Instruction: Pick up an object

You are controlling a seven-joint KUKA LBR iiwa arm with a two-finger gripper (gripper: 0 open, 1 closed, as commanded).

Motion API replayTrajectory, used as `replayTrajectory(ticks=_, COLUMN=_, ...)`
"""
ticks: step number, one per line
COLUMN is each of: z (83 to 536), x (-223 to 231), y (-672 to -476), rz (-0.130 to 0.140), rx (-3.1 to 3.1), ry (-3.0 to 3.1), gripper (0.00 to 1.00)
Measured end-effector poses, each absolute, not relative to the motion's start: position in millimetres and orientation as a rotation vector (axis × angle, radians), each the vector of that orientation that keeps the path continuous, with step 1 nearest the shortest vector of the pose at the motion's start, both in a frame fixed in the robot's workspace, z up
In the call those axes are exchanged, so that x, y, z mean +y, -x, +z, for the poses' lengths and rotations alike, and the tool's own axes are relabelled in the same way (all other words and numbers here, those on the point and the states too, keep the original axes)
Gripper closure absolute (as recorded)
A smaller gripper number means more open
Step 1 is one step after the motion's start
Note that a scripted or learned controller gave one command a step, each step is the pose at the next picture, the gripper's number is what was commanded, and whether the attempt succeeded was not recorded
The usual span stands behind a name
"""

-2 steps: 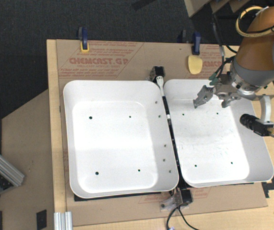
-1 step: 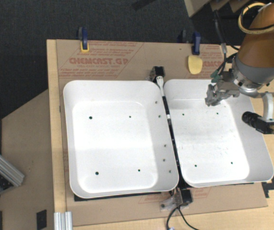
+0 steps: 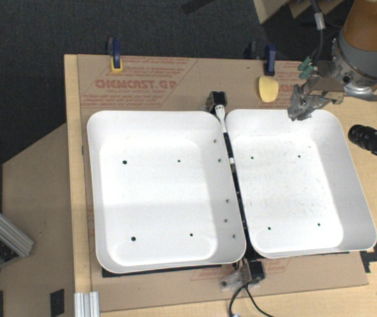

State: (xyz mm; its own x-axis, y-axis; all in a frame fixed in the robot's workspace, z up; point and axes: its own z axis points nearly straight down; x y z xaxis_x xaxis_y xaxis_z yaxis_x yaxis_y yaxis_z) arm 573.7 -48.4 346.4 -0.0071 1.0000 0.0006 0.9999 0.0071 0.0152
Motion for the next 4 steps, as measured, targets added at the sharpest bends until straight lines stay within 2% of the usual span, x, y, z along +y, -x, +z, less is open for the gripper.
replayTrajectory(ticks=1, z=343, x=-55, y=-546.2, rz=-0.001, rx=2.221, ry=-2.224, gripper=1.0)
replayTrajectory(ticks=2, z=261, x=34, y=-551.1, rz=-0.007, rx=2.236, ry=-2.218, gripper=1.0)
replayTrajectory(ticks=3, z=400, x=72, y=-555.3, rz=0.024, rx=2.222, ry=-2.207, gripper=1.0)
replayTrajectory(ticks=4, z=312, x=106, y=-584.9, rz=-0.005, rx=2.227, ry=-2.221, gripper=1.0)
